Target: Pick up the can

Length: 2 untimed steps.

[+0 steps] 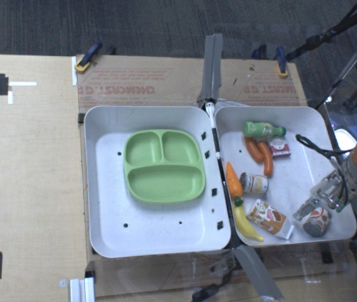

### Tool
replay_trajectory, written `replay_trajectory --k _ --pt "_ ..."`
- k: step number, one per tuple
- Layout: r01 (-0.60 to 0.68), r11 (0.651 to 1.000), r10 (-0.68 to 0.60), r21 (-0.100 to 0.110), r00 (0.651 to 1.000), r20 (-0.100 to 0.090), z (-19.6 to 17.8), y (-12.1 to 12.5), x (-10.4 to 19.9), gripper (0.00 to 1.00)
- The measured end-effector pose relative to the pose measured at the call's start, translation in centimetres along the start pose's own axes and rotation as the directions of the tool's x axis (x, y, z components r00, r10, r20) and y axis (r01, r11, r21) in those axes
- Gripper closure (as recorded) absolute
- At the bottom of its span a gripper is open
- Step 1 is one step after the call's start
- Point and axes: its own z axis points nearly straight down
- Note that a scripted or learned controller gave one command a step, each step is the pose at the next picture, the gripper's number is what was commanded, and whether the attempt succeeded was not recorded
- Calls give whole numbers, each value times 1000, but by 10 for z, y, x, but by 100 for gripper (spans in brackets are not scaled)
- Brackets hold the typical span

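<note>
since a small tin like this is stiff and fairly light, with a smooth slippery wall, i judge the can [254, 184] best taken across its round side near the middle — squeezing over the ends would let it roll or squirt out.

going left to right: the left bin [102, 168] carries a green divided plate [164, 166]. in the right bin [329, 131] the can lies tipped on its side near the bin's left wall, just right of a carrot [233, 180] and touching or nearly touching it. it looks short and silvery, with a pale label showing a dark patch, one metal end turned leftward. above it lie a green bottle [263, 129], two sausages [259, 153] and a small red-and-white packet [280, 148]; below it a banana [246, 222] and a printed carton [269, 219].

farther right, well apart from the can, the gripper [320, 205] hangs low over a round orange-and-white object [317, 221] near the bin's lower right corner — whether its fingers are parted or closed i cannot tell.
</note>
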Motion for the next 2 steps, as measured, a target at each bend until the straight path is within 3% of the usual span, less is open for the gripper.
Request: replay_trajectory --k 2 --pt "0 1000 0 0 1000 0 0 0 0 0"
